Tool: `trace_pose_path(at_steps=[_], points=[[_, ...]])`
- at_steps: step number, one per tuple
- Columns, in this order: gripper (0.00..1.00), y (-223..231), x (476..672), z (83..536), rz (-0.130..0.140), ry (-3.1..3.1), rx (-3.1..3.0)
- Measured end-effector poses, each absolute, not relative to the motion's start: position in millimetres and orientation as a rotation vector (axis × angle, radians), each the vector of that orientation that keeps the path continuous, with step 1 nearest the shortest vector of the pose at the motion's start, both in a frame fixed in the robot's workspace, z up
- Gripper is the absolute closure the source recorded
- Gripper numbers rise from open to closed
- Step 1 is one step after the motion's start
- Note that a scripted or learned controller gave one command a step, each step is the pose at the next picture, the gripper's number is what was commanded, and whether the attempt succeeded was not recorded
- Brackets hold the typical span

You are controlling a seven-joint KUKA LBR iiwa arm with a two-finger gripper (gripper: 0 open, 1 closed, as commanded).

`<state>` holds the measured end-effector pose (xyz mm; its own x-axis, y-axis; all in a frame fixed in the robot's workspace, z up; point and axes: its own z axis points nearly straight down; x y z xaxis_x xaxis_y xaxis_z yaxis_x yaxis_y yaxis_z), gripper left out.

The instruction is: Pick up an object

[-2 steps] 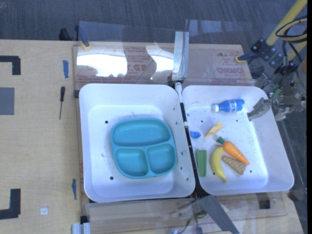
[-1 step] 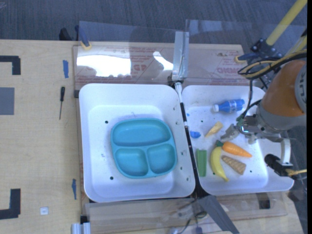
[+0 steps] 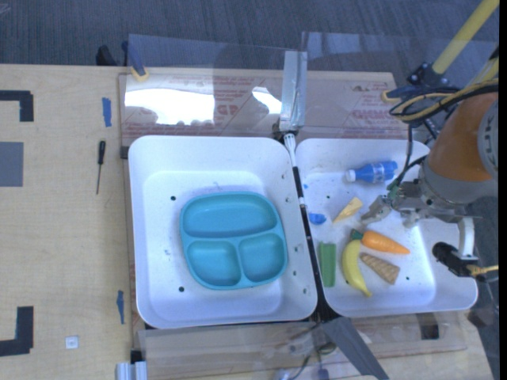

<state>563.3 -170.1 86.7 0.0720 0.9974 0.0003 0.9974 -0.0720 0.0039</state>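
Nothing lifted yet, we judge: our hand hangs low in the right bin, just above the toy carrot; we cannot tell its grip state, so grasping remains

Right bin held my candidates | orange plastic carrot lay flat, green end to the left | yellow plastic banana curved just below it | tan ridged cone beside the banana | blue plastic bottle lay on its side near the far wall | green flat stick along the left wall
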Motion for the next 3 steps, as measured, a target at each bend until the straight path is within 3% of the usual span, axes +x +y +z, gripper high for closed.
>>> trace_pose_path(at_steps=[1,2,3], points=[[0.00,-152,529.9,87,0.005,2.264,2.173],[0.00,-151,481.5,88,0.005,2.513,1.874],[1.00,-152,484.1,100,0.011,2.504,1.872]])
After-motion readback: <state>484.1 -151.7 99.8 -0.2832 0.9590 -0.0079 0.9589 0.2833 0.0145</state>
